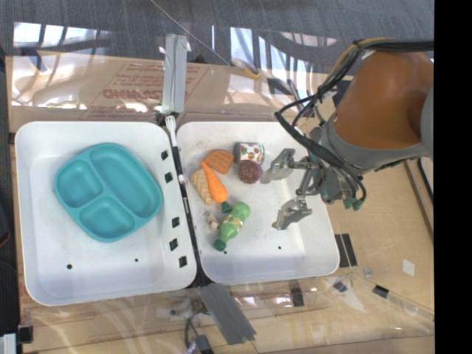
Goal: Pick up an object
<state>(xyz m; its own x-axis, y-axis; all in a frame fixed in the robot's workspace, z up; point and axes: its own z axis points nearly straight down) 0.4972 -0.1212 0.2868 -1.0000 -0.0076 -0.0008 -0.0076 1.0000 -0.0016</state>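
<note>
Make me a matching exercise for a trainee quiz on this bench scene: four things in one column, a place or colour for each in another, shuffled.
Things:
1. divided plate
2. carrot
3. green bottle
4. small can

Descriptions:
A. orange, in the right bin
B. teal, in the left bin
C. at the right bin's far side, beside a brown round piece
D. lying nearest the right bin's front edge

Pairs: 1-B, 2-A, 3-D, 4-C

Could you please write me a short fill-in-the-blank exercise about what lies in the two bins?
1. The teal divided plate lies in the ____ bin.
2. The orange carrot lies in the ____ bin.
3. The plate has ____ compartments.
4. The gripper hovers with its jaws ____.

Missing words: left; right; three; open
</note>
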